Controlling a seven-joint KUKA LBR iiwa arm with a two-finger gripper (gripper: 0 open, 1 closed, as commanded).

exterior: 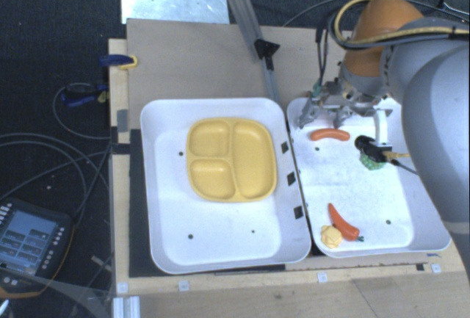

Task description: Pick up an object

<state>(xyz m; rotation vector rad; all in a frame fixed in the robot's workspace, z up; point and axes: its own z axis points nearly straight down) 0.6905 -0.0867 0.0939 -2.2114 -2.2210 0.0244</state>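
Hot dog (329, 135) lies in the right bin (411, 228), just below the open, empty jaws of the gripper (328, 115); best to descend straight, straddle its middle, then close.

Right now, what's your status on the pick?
Claw hovering above the sausage in right bin, nothing held. Carrot near front. Yellow plate in left bin.

Position: fixed above the bench (198, 59)
Direction: down at a slant
Coverage: both white bins (220, 236), centre and right of frame
Distance: moderate
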